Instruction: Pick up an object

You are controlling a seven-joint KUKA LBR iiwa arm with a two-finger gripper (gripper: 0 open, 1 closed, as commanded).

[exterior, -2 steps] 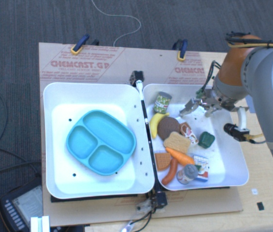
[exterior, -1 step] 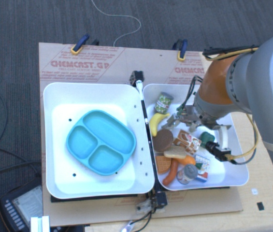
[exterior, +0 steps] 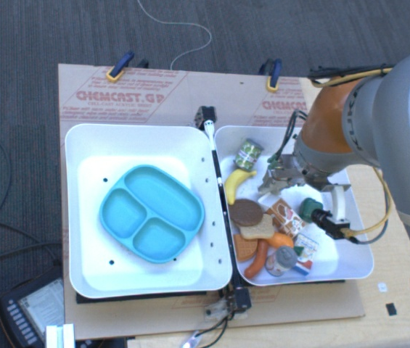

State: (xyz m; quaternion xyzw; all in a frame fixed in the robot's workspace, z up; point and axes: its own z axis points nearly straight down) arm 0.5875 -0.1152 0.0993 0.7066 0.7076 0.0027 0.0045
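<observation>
We are at the reaching stage of the pick: the arm (exterior: pixel 357 122) comes in from the right and its gripper (exterior: pixel 277 174) sits low over the right bin (exterior: pixel 350 267), in the upper middle of the toy food piled there. How the jaws stand we cannot tell; the wrist and its cabling cover them from above, and we see nothing lifted clear of the pile.

The things to choose from all lie in that bin. A banana (exterior: pixel 235 184) lies just left of the gripper, a small green can (exterior: pixel 249 153) above it near the bin's top edge, and a brown round patty (exterior: pixel 247 212) just below the banana, resting against a slice of bread (exterior: pixel 260 229). A carrot (exterior: pixel 256 259) lies further down.

The left bin (exterior: pixel 81 194) holds a blue divided plate (exterior: pixel 152 212).

As we judge it, the next move calls for settling on one piece, probably the banana or whatever lies directly under the gripper, closing on it squarely, then lifting straight up without dragging neighbours along.
</observation>
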